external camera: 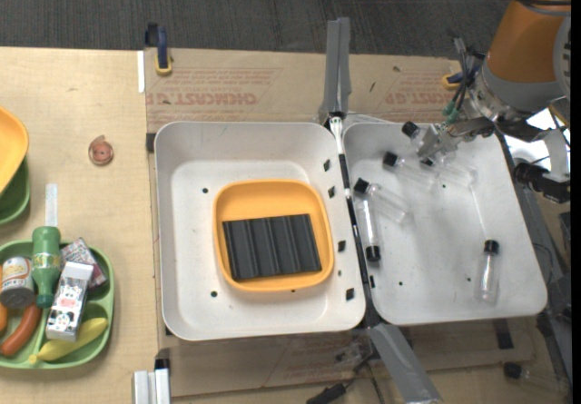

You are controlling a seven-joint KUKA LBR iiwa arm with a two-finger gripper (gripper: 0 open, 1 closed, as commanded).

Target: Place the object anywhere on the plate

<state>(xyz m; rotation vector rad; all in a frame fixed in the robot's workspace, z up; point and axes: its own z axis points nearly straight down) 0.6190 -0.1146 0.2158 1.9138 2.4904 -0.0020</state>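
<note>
Tool (pixel 434 146) over right bin's (pixel 454 302) far edge, grip state unclear; ridged black block (pixel 271 244) on orange plate (pixel 272 198).

green tray (pixel 91 339) of toy food | small pink disc (pixel 101 152), perhaps tape | blue clamp (pixel 156 41)

Orange plate (pixel 238 211) carries a dark grey ribbed block (pixel 271 244).

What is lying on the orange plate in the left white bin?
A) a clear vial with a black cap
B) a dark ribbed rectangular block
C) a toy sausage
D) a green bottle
B: a dark ribbed block lies flat in the middle of the orange plate in the left bin.
</note>
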